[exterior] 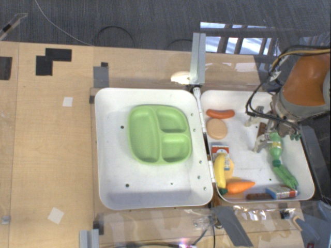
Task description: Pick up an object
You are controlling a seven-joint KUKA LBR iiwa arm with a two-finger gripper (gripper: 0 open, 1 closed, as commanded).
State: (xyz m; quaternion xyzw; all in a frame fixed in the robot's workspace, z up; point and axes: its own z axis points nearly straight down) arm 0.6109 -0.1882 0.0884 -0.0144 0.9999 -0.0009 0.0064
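on the left of the tabletop [46, 154] sits a white bin [111, 190] holding a green divided tray [158, 134]. the right bin [243, 146] holds the pickable things: a sausage [220, 113] near the top, a round tan disc [217, 129] just below it, then a small red-and-white packet [220, 150], a banana [221, 170] and a carrot [239, 186] touching at the lower left. a dark bar [257, 196] and a small box [282, 192] lie along the bottom edge. further right a green bottle-like toy [275, 146] lies just beside a green pepper or pickle [285, 174].

the jaws [269, 137] hang over that green toy's upper end. they look spread to either side of it, though the arm's shadow and cables muddy the view, so i can't swear the toy is between them.

to do this well, i'd say drop straight down, centre on the toy's narrow body, close firmly, and lift slowly clear of the bin wall.
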